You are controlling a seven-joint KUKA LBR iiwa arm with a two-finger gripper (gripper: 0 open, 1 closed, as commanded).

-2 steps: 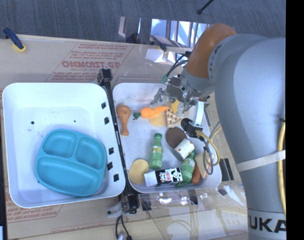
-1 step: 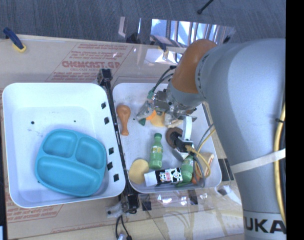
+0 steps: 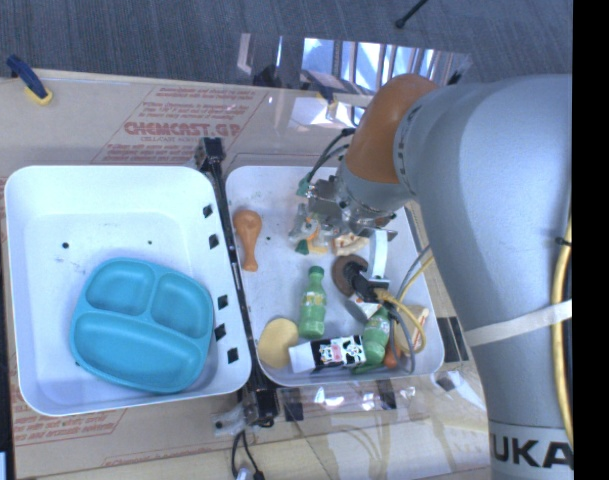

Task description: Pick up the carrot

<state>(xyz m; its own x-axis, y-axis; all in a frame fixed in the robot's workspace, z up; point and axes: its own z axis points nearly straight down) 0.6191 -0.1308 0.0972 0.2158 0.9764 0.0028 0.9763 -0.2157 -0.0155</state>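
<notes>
The carrot (image 3: 380,340) lies in the near right corner of the right bin (image 3: 274,193); its green top shows, and a bit of orange peeks out beside the bin wall. A yellow cable partly covers it. My gripper (image 3: 317,224) is down in the far middle of that bin, well away from the carrot, beside some small teal and tan pieces (image 3: 306,244). The grey arm with its orange band hides the bin's right side.
Also in the right bin are a tan drumstick (image 3: 247,234), a green bottle (image 3: 312,304), a brown ring (image 3: 349,272), a yellow round piece (image 3: 276,339) and a black-and-white carton (image 3: 331,353). A blue divided plate (image 3: 142,323) lies in the left bin (image 3: 44,208).
</notes>
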